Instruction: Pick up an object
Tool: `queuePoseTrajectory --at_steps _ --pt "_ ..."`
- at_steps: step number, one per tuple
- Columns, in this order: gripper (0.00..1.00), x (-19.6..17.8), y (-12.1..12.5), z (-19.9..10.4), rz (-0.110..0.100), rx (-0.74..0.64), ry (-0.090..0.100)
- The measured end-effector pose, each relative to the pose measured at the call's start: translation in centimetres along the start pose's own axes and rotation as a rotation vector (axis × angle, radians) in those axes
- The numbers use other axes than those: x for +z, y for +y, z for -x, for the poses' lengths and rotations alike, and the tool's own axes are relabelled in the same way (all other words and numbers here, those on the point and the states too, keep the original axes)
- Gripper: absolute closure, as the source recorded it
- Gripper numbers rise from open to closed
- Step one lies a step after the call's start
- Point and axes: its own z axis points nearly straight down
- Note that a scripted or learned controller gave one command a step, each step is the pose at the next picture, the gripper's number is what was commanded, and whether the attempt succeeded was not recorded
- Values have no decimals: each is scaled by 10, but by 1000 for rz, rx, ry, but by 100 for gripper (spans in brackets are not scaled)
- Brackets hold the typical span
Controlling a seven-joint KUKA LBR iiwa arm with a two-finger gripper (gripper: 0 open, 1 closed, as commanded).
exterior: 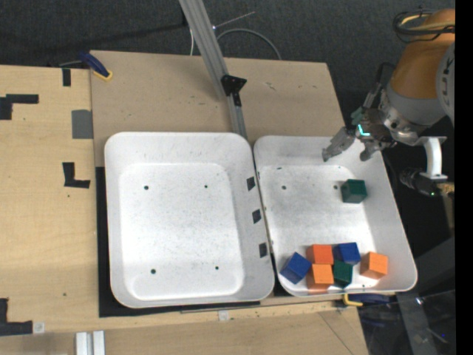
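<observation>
Arm enters at 2 o'clock. Gripper (349,149) hangs over the far rim of the right bin (392,220), fingers spread apart, nothing between them.

Green cube (354,191) sits alone in the right bin, just below the gripper toward 6 o'clock, not touching it.

Cluster at the bin's 6 o'clock edge: blue cube (296,267), orange cube (322,254), second orange cube (321,275), blue cube (347,252), dark green cube (342,272), orange cube (375,264).

Left bin (118,198) lies beside it at 9 o'clock.

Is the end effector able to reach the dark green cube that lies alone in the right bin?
Probably yes. The end effector hangs above the right bin, and the dark green cube has bare floor around it.
</observation>
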Motion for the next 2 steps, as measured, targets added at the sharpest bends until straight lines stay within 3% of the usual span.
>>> queuePoseTrajectory --at_steps 1,2 --pt "0 -3 1 0 5 -1 -2" --pt "0 59 -4 6 -2 0 -1"
